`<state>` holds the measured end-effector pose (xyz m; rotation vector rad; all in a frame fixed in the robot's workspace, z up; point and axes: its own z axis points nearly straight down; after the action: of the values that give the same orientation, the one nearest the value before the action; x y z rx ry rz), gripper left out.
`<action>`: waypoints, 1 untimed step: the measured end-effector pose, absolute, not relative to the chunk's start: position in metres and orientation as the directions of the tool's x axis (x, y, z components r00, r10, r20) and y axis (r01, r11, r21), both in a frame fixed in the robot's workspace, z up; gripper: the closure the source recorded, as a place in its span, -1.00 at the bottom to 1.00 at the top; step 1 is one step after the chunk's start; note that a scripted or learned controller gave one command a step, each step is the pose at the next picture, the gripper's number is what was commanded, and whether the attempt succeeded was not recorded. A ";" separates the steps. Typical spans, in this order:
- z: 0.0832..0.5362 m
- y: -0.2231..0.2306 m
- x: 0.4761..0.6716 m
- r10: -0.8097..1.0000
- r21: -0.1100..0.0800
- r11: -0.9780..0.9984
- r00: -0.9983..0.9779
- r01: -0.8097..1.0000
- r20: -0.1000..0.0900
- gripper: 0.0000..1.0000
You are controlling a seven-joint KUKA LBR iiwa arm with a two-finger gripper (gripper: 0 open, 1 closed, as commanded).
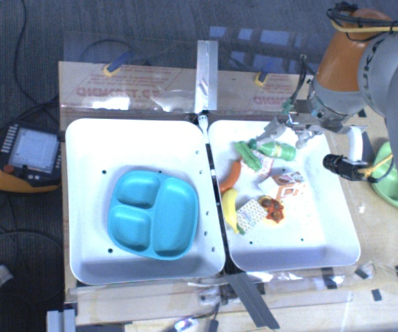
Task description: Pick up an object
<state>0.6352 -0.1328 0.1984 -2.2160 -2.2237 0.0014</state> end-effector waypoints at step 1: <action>0.102 -0.112 0.638 0.996 0.010 0.088 -0.087 0.996 -0.005 -1.00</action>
<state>0.6380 -0.1119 0.1021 -2.1291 -2.3243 -0.0052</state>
